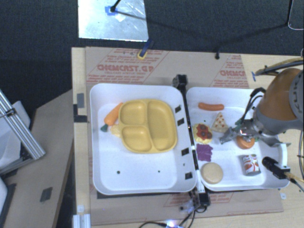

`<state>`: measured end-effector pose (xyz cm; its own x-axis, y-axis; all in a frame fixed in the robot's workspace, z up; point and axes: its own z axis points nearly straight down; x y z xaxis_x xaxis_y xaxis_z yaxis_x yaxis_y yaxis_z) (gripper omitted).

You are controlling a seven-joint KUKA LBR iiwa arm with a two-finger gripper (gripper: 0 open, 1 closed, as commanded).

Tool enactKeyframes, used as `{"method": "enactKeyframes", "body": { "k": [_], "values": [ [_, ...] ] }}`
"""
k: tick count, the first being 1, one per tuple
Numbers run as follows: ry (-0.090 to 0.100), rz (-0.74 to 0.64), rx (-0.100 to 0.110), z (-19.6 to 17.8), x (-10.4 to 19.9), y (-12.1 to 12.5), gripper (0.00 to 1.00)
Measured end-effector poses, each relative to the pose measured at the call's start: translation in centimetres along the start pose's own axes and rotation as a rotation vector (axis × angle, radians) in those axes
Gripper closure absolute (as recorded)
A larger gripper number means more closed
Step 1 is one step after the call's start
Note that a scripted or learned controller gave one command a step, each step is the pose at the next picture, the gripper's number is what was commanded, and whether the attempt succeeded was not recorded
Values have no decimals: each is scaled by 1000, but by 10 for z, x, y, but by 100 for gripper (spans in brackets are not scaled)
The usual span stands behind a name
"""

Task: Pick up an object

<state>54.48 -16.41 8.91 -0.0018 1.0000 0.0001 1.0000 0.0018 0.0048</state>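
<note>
Honestly the orange fruit [245,143] is what I'd call my target: it sits in the right bin [228,95], directly under my gripper [242,133], near the can [250,164]. Can't tell if my fingers are spread or pinched from up here. Worry: the fruit looks round, so it may squirt sideways toward the pizza slice [219,123] or the can. The yellow tray [145,126] in the left bin [137,178] is well apart

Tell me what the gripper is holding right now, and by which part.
It cannot be told. The gripper sits low in the right bin, right beside an orange round object, but the view does not show that object or anything else between its fingers.
</note>
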Motion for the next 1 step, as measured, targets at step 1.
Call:
{"method": "enactKeyframes", "body": {
  "k": [1],
  "values": [
    [-12,1,-14,-13,-4,3,100]
  ]
}}
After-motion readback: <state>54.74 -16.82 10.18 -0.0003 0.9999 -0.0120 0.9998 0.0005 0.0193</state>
